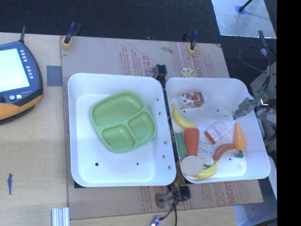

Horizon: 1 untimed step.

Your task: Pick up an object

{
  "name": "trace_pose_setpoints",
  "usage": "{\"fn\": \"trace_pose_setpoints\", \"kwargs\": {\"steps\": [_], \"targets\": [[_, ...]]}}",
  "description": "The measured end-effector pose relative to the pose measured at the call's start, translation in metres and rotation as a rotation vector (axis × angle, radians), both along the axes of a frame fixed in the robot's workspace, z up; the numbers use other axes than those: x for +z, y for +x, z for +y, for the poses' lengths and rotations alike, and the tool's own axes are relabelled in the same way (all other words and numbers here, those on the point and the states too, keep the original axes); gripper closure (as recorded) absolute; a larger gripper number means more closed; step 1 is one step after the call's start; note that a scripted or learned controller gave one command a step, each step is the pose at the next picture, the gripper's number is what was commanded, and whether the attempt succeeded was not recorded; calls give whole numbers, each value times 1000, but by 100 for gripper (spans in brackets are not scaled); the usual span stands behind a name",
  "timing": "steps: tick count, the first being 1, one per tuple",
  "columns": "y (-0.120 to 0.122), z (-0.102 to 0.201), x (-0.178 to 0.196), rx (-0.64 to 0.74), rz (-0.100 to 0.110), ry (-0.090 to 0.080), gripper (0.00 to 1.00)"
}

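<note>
The right bin [221,91] holds several toy foods. A yellow banana [181,119] lies by its left wall, with an orange-red cylinder [191,141] and a green bar [180,144] below it. A tan disc [191,165] and a second yellow piece [208,171] sit at the front. A carrot [239,136], a curved orange sausage [223,150], a red-and-white packet [217,132] and a brown-and-white packet [191,99] lie further right and back. My gripper [243,108] is a small grey shape at the bin's right wall, just above the carrot, with nothing seen in it.
The left bin [80,126] carries a green divided plate [123,121]. A teach pendant [16,79] lies on the bench at far left. Clamps [69,34] hold the cardboard base at the back. Cables and hardware crowd the right edge [263,98].
</note>
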<state>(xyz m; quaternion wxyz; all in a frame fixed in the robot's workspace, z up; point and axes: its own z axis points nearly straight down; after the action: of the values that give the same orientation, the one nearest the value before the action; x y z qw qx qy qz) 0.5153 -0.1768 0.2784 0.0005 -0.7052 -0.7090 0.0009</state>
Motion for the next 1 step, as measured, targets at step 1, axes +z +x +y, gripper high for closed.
{"fn": "trace_pose_setpoints", "kwargs": {"steps": [1], "targets": [[8,-35,-90,0,3,-1,0]]}}
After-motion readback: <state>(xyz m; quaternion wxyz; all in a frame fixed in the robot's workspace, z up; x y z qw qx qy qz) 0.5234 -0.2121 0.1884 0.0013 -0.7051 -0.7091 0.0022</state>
